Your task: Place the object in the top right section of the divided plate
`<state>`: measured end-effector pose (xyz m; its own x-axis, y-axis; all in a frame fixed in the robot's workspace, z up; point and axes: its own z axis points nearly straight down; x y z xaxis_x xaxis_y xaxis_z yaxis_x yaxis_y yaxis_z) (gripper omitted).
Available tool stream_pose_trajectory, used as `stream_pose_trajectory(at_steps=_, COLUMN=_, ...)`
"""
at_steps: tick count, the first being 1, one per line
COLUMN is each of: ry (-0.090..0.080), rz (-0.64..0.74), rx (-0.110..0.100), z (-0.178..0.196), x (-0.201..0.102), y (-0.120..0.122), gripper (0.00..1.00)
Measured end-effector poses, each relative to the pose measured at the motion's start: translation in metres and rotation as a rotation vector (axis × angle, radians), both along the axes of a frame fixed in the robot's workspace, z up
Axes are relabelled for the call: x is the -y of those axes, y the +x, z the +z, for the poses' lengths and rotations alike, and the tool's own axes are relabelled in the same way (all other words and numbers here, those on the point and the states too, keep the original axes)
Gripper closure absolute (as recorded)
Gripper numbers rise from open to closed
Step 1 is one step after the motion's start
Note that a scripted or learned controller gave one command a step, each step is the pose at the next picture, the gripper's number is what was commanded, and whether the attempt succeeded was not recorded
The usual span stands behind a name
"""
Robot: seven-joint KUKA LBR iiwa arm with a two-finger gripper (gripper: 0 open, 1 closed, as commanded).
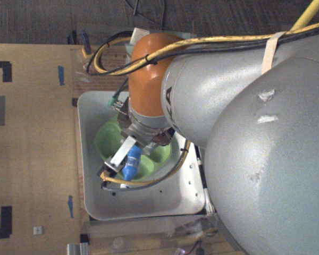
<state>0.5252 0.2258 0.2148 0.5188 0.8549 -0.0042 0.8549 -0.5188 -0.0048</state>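
White bin holds a green plate; I cannot tell the gripper's state, so the blue object may miss its section.

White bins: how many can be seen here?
1: the shallow white bin at centre-left, holding a green divided plate; the grey robot arm may hide another.

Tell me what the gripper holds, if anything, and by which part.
Cannot be told: a blue object sits over the green divided plate, but the arm hides any hold on it.
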Motion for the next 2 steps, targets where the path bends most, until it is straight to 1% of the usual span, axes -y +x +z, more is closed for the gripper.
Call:
stream_pose_trajectory(at_steps=1, ry=-0.001, rz=-0.188, rx=0.004, z=0.0, x=0.022, y=0.064, gripper=1.0)
stream_pose_trajectory(at_steps=2, ry=0.0, rz=0.014, rx=-0.001, z=-0.017, x=0.001, y=0.021, gripper=1.0)
